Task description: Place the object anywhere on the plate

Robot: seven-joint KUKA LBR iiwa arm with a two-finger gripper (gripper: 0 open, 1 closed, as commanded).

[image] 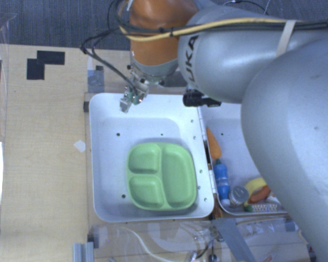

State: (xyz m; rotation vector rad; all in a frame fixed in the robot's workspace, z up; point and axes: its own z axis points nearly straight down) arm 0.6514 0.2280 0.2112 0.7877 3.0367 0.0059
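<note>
Left bin [104,162] open around plate [162,176] — arm [273,91] overhangs right bin [235,141].

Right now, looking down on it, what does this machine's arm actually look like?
The arm is bulky, rounded and smooth silver-grey, with dark lettering on its side. Near the wrist sits a glossy orange band. A yellow cable runs along the top, and black cables loop beside the orange part. Below it hangs a small metallic pincer.
</note>
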